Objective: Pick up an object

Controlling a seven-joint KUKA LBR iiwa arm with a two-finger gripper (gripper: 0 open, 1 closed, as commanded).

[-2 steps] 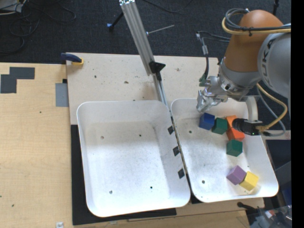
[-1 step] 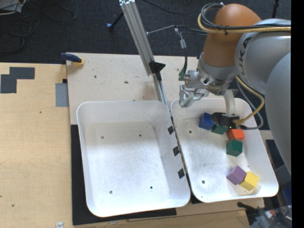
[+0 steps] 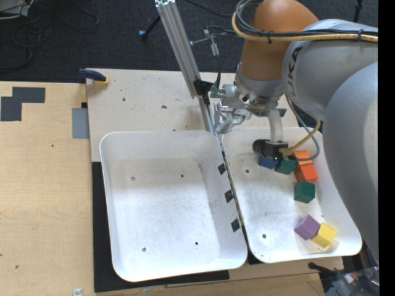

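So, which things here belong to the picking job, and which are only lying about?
For the job:
end effector
right bin
blue block
small green block
orange block
green cube
purple block
yellow block

Lying about:
clamp
metal rail
left bin
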